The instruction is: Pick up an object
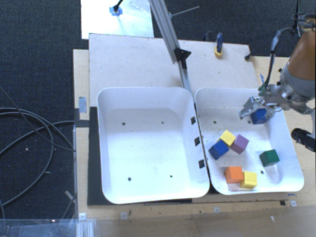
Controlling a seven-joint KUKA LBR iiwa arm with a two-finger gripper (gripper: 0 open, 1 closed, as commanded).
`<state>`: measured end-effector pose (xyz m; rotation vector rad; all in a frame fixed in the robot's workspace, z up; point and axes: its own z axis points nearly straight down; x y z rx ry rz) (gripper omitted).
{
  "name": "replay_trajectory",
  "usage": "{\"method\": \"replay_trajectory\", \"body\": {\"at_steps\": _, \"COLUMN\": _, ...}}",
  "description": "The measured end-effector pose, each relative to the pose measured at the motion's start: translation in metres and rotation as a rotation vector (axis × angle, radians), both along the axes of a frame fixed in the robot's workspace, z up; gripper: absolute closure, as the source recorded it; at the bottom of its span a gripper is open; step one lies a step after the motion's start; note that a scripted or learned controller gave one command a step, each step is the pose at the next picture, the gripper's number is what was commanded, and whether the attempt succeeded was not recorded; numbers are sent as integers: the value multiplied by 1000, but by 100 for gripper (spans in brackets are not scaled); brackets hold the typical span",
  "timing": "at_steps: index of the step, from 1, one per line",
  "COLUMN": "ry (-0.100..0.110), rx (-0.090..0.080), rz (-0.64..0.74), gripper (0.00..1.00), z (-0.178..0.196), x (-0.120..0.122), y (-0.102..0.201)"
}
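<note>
Hanging over the right bin (291, 181), tool (256, 113) clamped on blue cube (258, 116), held beyond the yellow cube (227, 137): likely light, rigid, smooth-sided; best pinched across flat opposite faces.

A round grey metal robot arm (297, 85) is seen, with a wide orange band (302, 58) above the wrist. Thin dark cables (273, 48) are looped beside it. A small silver metal two-finger gripper (253, 107) is fixed at its end.

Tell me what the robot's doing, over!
Gripper over right bin, blue block between its fingers. Six other blocks lie loose below. Nothing in the way.
</note>
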<state>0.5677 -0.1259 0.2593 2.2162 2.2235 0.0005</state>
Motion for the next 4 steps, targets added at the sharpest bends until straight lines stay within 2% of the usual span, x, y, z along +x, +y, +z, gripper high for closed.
{"method": "replay_trajectory", "body": {"at_steps": 1, "ry": 10, "rx": 4, "rz": 0, "gripper": 0, "z": -136, "x": -59, "y": 39}}
{"method": "replay_trajectory", "body": {"at_steps": 2, "ry": 0, "rx": 1, "rz": 1, "gripper": 100, "z": -122, "x": -55, "y": 37}}
{"method": "replay_trajectory", "body": {"at_steps": 3, "ry": -8, "rx": -2, "rz": 1, "gripper": 100, "z": 70, "x": -79, "y": 16}}
{"method": "replay_trajectory", "body": {"at_steps": 4, "ry": -5, "rx": -1, "rz": 4, "gripper": 100, "z": 106, "x": -38, "y": 28}}
